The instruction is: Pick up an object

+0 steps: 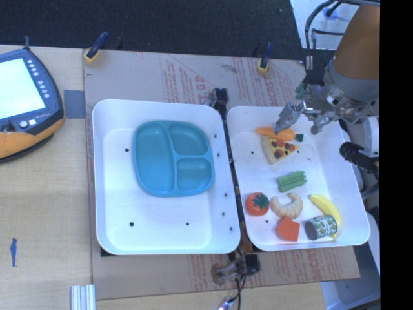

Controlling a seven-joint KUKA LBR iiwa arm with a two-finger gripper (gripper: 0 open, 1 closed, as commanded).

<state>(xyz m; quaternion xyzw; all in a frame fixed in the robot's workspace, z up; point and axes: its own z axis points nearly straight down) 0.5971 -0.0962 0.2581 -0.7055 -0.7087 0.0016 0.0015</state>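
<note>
Gripper [298,118]: above the right bin's far end, fingers spread, grasping nothing.
Carrot [276,134]: in the right bin [348,173], just under one fingertip.
Pizza slice [279,150]: touching the carrot's near side.
Left bin [110,173]: carrying a blue divided plate [173,157].

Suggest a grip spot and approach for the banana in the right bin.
Grip the banana across its middle, coming straight down from above. It lies flat as a narrow arc, so its short width probably suits the end effector. Set the fingers across the curve; the can sits tight against its lower end, so stay clear of that end.
</note>
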